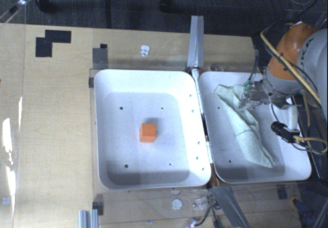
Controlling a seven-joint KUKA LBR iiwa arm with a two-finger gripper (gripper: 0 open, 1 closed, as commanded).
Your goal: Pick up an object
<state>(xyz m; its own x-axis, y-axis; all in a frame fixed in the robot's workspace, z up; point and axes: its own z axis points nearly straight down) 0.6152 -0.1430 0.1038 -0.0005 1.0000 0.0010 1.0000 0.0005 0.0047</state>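
The gripper is hovering at the top end of the cloth in the right bin, its long axis running down-right; whether it's gripping, I cannot tell.
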